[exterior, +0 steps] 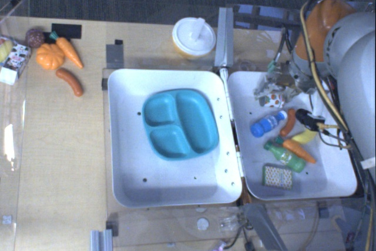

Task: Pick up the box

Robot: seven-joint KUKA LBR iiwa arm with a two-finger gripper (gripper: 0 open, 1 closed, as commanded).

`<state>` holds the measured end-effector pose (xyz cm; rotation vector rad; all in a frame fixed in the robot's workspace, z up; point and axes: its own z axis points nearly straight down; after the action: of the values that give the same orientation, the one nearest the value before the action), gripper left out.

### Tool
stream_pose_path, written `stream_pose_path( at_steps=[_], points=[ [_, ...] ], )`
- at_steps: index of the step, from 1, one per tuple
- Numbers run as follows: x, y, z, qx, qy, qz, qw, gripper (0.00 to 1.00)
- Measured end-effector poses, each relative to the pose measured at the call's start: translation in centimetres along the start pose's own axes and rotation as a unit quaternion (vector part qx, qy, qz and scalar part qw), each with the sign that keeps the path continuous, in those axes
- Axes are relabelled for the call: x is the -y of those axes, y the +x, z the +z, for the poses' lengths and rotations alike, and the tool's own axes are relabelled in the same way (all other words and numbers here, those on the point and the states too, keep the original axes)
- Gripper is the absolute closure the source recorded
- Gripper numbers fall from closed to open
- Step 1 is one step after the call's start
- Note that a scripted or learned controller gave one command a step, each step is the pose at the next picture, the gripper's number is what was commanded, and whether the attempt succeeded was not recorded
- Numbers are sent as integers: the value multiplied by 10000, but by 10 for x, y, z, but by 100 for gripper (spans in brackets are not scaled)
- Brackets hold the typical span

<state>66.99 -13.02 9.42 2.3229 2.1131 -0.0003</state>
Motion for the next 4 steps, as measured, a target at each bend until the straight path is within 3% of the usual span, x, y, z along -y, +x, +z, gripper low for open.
stream_pose_path(
  at_steps=[1, 2, 3, 4],
  points=[
    [68, -7, 6, 6, -56, -1574, 9875, 0],
    [2, -13, 8, -8, -5, -2021, 9794, 0],
    [-6, -65, 7, -112, 83, -2673, 9635, 0],
    [-9, -72, -2, -15, 2, -2659, 9640, 100]
  ],
)
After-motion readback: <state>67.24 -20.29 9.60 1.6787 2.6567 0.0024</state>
